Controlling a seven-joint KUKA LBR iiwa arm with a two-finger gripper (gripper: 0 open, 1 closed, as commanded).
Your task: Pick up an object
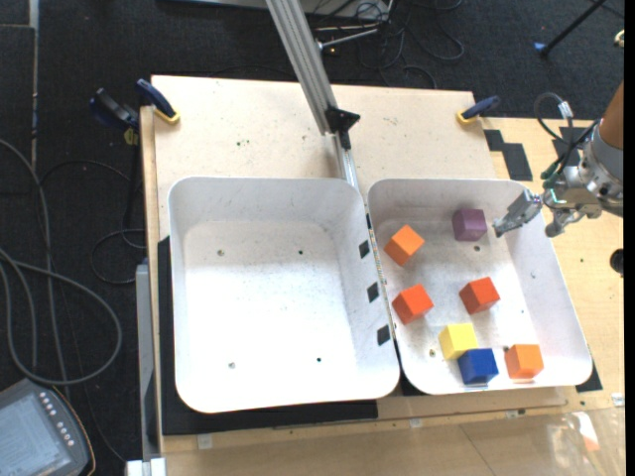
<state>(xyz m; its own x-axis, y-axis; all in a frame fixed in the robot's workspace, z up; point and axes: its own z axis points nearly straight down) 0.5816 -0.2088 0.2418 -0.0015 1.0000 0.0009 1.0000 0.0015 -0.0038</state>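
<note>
The two-finger jaws (533, 216) hang over the upper right rim of the right shallow white plastic bin (562, 296), spread apart with nothing between them; one finger points left toward the bin, the other sits close to the wrist. Just left of the jaws lies a small purple cube (469, 224), the nearest object, with a little bare bin floor between it and the fingertip. Farther left is an orange cube (405, 244) near the bin's dividing wall. Below the jaws rests a red-orange cube (480, 294), and left of that another orange-red cube (413, 302). Well below, near the bin's lower rim, a yellow cube (456, 340) touches a blue cube (478, 366), with a third orange cube (524, 361) just beside the blue one. The middle of the right bin offers open floor among the cubes. Far left of the jaws, the left white bin (189, 266) shows a speckled floor. Both bins sit on the pale wooden desk (248, 127). The grey arm (607, 167) is cut off at the right edge, and the wrist's cabling blurs the finger nearer the wrist.
</note>
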